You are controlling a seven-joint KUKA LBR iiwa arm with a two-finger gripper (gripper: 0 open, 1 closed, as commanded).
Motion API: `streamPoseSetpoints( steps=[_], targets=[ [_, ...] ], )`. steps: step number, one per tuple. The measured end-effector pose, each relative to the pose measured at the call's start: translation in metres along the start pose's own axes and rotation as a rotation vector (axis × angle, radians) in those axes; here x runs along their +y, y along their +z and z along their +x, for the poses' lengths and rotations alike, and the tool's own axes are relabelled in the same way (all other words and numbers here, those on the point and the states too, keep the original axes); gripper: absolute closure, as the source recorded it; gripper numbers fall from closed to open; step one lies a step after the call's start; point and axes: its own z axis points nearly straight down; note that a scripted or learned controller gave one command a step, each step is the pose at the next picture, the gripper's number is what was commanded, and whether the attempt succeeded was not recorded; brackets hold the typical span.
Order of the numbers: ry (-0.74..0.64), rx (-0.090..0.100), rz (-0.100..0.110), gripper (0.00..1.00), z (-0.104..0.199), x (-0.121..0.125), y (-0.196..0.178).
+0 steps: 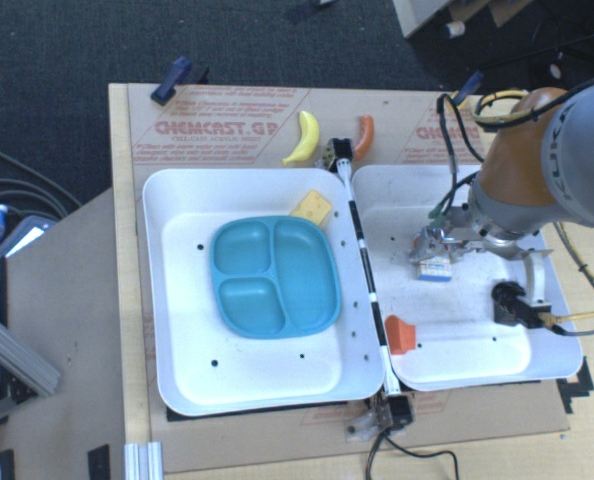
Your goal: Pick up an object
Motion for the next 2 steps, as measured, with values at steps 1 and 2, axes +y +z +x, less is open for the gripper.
streamPoseSetpoints(
  steps=[1,2],
  targets=[
    [-0.002,-0.001,-0.002,1.00,0.048,0.009,-0.109],
    [-0.002,-0.001,-0.002,1.00,0.085,-0.004,-0.145]
  ],
)
